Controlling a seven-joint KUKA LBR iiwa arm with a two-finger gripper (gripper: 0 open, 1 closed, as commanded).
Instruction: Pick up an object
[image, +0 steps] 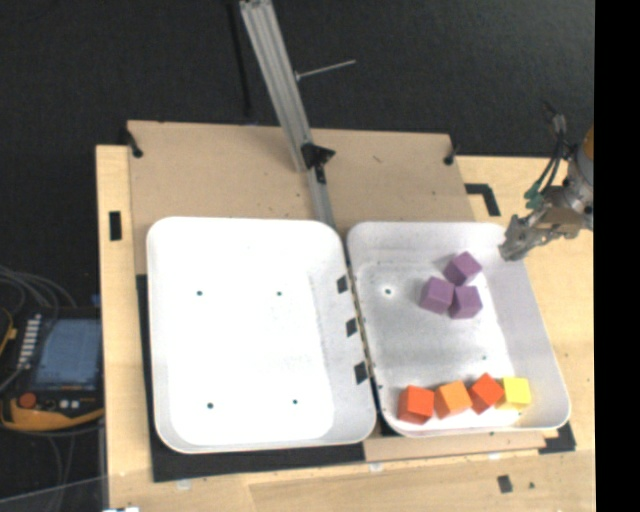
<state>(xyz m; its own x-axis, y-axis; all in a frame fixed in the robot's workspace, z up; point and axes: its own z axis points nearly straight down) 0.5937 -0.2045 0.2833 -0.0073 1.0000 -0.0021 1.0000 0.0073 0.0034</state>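
Arm (572, 170): enters at 3 o'clock, mostly cut off by the frame edge. Gripper (519, 240): tilted down toward 8 o'clock, over the top right corner of the right bin (400, 250); jaws too small to tell whether released or clenched.
Purple blocks (452, 287): three, touching, near bin centre, at 8 o'clock of gripper.
Orange, red and yellow blocks (463, 397): row along bin's 6 o'clock wall.
Left bin (250, 330): adjoining.
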